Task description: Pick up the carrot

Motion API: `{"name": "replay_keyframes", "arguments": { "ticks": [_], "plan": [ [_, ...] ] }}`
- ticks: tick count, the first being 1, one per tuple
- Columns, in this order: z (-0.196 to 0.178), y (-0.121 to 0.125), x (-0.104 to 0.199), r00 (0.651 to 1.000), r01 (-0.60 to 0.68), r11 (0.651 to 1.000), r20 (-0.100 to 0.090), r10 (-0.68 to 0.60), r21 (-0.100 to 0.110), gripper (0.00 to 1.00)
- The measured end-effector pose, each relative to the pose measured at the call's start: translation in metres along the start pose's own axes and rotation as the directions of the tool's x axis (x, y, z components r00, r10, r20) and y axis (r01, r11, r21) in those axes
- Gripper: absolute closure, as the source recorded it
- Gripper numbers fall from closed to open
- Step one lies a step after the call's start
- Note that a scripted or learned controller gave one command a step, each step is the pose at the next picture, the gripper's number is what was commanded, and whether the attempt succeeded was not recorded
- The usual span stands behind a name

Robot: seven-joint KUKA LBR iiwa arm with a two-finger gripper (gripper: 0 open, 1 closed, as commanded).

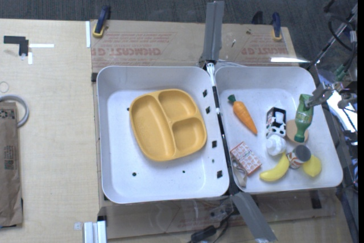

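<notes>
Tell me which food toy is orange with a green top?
The carrot. It lies in the right bin near its left wall, orange with a green tip. The banana and lemon are yellow.

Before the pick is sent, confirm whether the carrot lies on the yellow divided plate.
No, the carrot lies on the floor of the right bin, while the yellow divided plate sits in the left bin.

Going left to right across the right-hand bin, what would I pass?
Carrot → small patterned box → black-and-white cow toy → green bottle.
</notes>
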State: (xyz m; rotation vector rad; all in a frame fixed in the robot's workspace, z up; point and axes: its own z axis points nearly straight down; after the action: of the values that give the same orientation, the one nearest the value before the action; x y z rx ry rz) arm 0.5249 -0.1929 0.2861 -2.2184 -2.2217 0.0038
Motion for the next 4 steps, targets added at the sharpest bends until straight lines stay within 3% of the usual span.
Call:
{"name": "replay_keyframes", "arguments": {
  "ticks": [1, 2, 3, 4],
  "plan": [
    [0.121, 0.037, 0.076, 0.979, 0.204, 0.979, 0.0, -0.204, 0.0, 0.0],
    [0.191, 0.068, 0.093, 0.774, 0.633, 0.774, 0.006, -0.633, -0.007, 0.0],
    [0.181, 0.069, 0.093, 0.777, 0.63, 0.776, 0.008, -0.63, -0.009, 1.0],
    [-0.004, 0.062, 0.114, 0.991, 0.136, 0.991, 0.002, -0.136, -0.002, 1.0]
  ]
}}
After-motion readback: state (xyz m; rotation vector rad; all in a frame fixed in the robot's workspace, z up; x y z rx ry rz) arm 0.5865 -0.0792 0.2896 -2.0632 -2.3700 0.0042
